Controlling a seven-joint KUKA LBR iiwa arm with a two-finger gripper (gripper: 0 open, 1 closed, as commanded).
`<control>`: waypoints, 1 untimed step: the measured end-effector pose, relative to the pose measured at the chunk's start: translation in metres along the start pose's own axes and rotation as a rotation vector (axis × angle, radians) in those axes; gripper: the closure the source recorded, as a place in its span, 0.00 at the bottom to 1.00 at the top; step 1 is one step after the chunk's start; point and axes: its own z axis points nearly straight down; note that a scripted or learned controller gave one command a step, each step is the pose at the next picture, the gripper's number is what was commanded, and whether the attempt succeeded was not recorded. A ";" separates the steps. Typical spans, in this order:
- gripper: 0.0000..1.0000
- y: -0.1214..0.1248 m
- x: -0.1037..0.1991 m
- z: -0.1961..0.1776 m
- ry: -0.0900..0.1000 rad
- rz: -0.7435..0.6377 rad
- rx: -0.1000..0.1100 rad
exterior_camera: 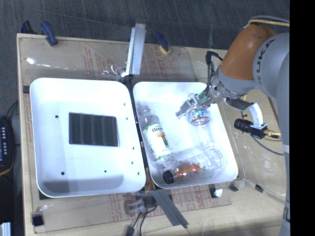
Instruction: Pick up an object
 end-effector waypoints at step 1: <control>0.00 -0.018 0.005 0.030 0.002 0.340 0.002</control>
